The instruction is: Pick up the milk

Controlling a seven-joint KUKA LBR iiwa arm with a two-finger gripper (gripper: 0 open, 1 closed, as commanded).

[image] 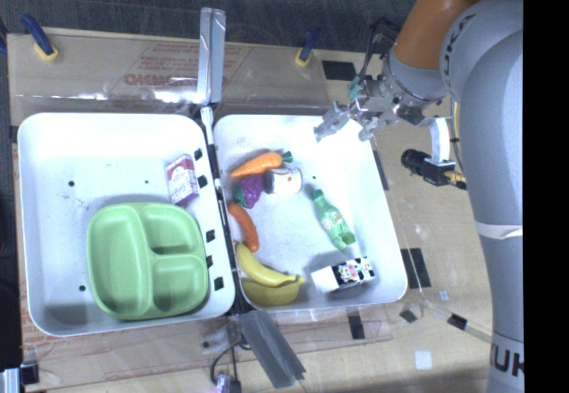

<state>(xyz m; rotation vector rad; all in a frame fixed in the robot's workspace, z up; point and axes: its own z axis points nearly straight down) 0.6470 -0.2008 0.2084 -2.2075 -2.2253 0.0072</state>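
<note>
White with black cow spots, the milk [353, 273] is a small carton lying on its side in the near right corner of the right bin [378, 191], just beside the banana [265, 273]. It looks light, stiff and boxy, maybe a bit slick, so pinching its two flat long sides should work best. The gripper [345, 120] hangs over the bin's far edge, well apart from the carton, its fingers spread apart and holding nothing.
</note>
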